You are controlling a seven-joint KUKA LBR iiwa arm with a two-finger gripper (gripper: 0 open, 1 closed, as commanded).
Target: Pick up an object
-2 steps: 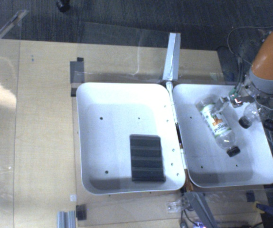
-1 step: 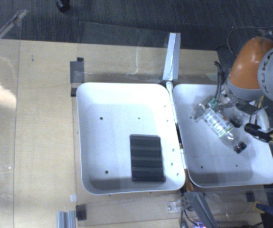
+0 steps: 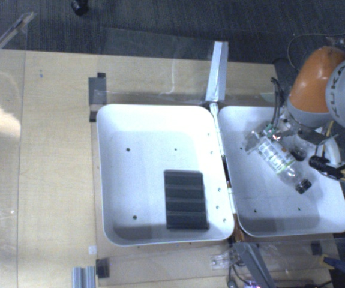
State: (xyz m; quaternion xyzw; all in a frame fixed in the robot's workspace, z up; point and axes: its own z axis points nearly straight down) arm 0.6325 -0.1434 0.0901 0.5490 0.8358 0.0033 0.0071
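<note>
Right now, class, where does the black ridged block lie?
The black ridged block lies flat in the left bin, toward its near right corner, across the divider from the gripper over the right bin.

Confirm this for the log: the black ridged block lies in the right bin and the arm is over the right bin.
Not quite. The camera view shows the black ridged block in the left bin, toward its near edge. The rest stands: the arm is over the right bin.

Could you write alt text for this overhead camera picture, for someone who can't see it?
A grey and orange robot arm reaches from the right over the right white bin, its claw low inside. The left white bin holds a black ribbed block.
</note>
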